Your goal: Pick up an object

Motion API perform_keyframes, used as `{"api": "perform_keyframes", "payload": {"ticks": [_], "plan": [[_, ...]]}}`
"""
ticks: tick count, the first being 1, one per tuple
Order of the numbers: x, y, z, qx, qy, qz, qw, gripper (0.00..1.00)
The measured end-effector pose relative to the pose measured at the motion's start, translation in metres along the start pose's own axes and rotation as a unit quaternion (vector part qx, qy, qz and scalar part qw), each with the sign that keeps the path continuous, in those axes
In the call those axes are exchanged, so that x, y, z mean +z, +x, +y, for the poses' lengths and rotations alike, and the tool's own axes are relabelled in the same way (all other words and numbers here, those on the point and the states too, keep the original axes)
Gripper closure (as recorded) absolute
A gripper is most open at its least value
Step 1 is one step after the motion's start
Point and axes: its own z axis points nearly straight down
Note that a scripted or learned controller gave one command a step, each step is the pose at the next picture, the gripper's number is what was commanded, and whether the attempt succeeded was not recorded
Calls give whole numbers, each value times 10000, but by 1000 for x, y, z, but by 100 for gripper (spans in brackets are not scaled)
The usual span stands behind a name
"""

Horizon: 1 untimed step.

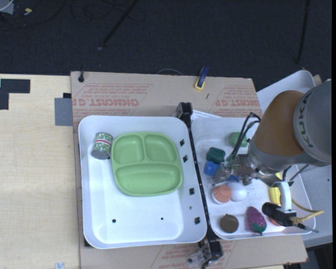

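Note:
My gripper (pixel 231 175) is down in the right bin (pixel 215 133), reaching in from the right under the grey arm and orange band. It hovers over a cluster of small objects: a dark green block (pixel 215 153), a blue block (pixel 211 168), an orange-pink ball (pixel 222 193) and a white ball (pixel 239 194). A green object (pixel 237 139) lies farther back, partly hidden by cables. Toward the front lie a brown round piece (pixel 229 223), a purple object (pixel 256 219) and a yellow object (pixel 274 195). The wrist hides the fingertips.
The left bin (pixel 101 217) holds a green divided plate (pixel 146 164) and a small can (pixel 102 145) lying at its back left. A black divider (pixel 191 167) runs between the bins. Cardboard lies under both bins.

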Motion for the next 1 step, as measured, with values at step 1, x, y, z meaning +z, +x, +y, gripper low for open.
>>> {"api": "perform_keyframes", "payload": {"ticks": [1], "plan": [[32, 2, 0, -1, -16, -2, 10000, 0]]}}
